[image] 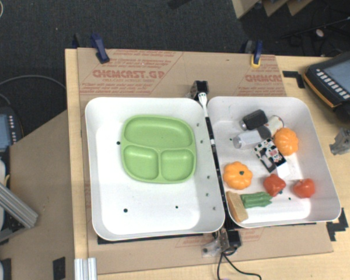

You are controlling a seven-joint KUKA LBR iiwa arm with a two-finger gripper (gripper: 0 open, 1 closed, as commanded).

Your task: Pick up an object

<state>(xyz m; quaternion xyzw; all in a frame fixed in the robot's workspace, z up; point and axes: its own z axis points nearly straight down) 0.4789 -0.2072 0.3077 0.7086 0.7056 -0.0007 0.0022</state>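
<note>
White plastic, two shallow bins side by side on a brown board (134, 69) printed in red letters, and we are looking down at a slant from the one camera view.

Left bin (105, 203), left of centre: a pale green divided plate (159, 149) sits in its upper half, three compartments, flat on the floor.

Over to the right bin (315, 156), and this is where the pickable things are, all lying loose. Up top, a black block (254, 119) with a grey piece (247, 139) just below it. An orange fruit (286, 140) is to their right, touching a black-and-white patterned box (268, 153). Lower down, a small orange pumpkin (238, 175) sits near the bin's left wall. Two red tomatoes, one (274, 185) just right of the pumpkin, the other (304, 188) further right, apart from it. Along the bottom, a green vegetable (256, 200) lies beside a tan slab (235, 207) in the lower left corner.

Far right edge of the frame, just outside the right bin's rim: a grey metal shape, the gripper (341, 142) by the look of it, well apart from every object. Wide or narrow? Cannot tell. It holds nothing.

A blue clamp (99, 48) grips the board's top edge, and a dark handheld screen (335, 80) lies at upper right.
</note>
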